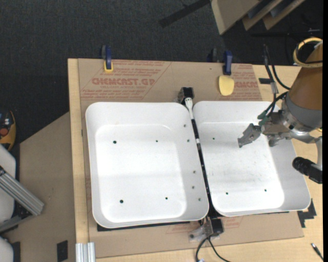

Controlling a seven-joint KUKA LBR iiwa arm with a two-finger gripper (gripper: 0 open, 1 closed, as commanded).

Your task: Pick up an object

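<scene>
Pincer [248,137] hangs over the far half of the right bin [246,176], tilted toward the seam between the two bins, at the end of the grey arm [302,115] that comes in from the right with its orange band [310,82] above the wrist. Whether the pincer is apart or together I cannot tell, and where the object to be picked lies I cannot tell either. Nearest the camera, a small black connector with its cable [211,227] sits at the front edge of the brown board [138,77], just at the near end of the seam. To the front left, off the board, lies a length of aluminium rail [20,193]. The left bin [143,169] and the right bin stand side by side on the board, rims touching along a dark strip [200,158]; each floor shows a few small dark dots. A black knob [307,169] juts in beside the right bin's right rim. At the far end of the seam sits a black clip [185,94]. Beyond the bins the board carries red print reading CHEMCAST GP. Two blue clamps [106,52] [227,58] grip its far edge, and a yellow pad [226,85] lies just below the right-hand one. Farther off is dark carpet [77,30], with tan cardboard [256,13] at the far right.
</scene>
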